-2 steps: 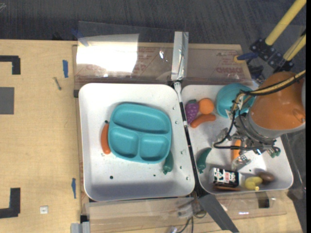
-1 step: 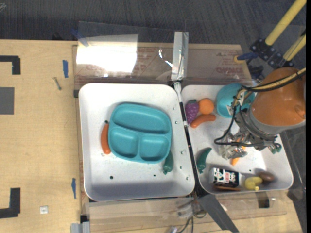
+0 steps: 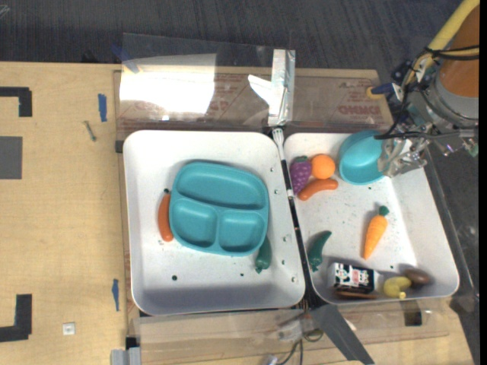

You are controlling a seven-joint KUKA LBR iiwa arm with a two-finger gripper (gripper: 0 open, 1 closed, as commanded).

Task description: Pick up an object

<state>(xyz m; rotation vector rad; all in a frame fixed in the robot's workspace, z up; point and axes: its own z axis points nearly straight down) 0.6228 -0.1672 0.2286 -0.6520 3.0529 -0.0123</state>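
Lying tipped just left of the gripper (image 3: pixel 403 157) in the right bin's (image 3: pixel 434 226) far corner, the teal bowl (image 3: pixel 361 160) is met at its rim, though the grip state cannot be told.

Bright, slightly soft — glare on plastic sheet (image 3: pixel 198 90) up top.

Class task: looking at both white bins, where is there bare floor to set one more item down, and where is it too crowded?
Left bin: bare strip in front of the teal tray. Right bin: open middle between green pepper and carrot. Crowded: grapes, orange, teal bowl, gripper.
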